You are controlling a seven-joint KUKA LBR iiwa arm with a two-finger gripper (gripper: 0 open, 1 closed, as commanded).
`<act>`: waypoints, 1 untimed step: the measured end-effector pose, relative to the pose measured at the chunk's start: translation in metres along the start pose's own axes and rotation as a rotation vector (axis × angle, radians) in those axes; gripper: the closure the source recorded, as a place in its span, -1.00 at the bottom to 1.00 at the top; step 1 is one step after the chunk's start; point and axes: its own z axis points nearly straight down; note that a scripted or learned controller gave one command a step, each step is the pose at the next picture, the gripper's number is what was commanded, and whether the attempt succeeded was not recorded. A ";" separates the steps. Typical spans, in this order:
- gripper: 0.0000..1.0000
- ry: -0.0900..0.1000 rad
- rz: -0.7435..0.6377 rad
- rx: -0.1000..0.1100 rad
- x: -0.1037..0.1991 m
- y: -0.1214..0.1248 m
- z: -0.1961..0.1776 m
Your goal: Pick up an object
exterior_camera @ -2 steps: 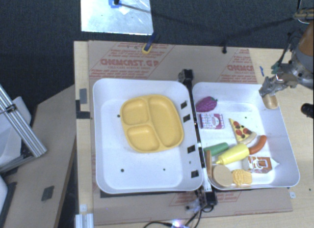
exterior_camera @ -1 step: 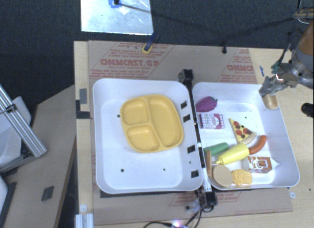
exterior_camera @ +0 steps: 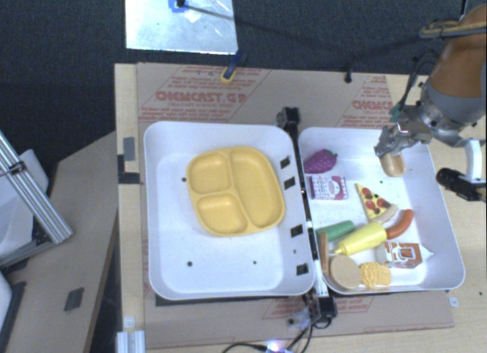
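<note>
The gripper [exterior_camera: 393, 146] hangs over the far right part of the right bin [exterior_camera: 445, 218], and between its fingertips sits one small tan cylinder [exterior_camera: 393, 163], its lower end poking out beneath them; the fingers are closed in against its sides, pinching it. Whether the cylinder is touching the bin floor or just clear of it cannot be told from above. Just nearer the camera from the fingers lies one pizza slice [exterior_camera: 374, 202], and to their left sit one small pink-and-white packet [exterior_camera: 329, 187] and one purple bunch of grapes [exterior_camera: 320, 161], the grapes beside the bin's left wall. Farther toward the camera come one red sausage [exterior_camera: 401, 223], one yellow corn cob [exterior_camera: 362, 238] and one green vegetable piece [exterior_camera: 335, 230], the last two lying side by side. Along the bin's near edge rest one white carton with a brown label [exterior_camera: 401, 254], one ridged yellow waffle-like piece [exterior_camera: 375, 274] and one round tan cookie [exterior_camera: 343, 271]. Well to the left of the fingers, past the divider, the left bin [exterior_camera: 169, 260] holds one yellow tray [exterior_camera: 234, 190] with three compartments.
</note>
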 end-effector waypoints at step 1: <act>1.00 0.000 0.000 0.000 0.051 -0.017 -0.014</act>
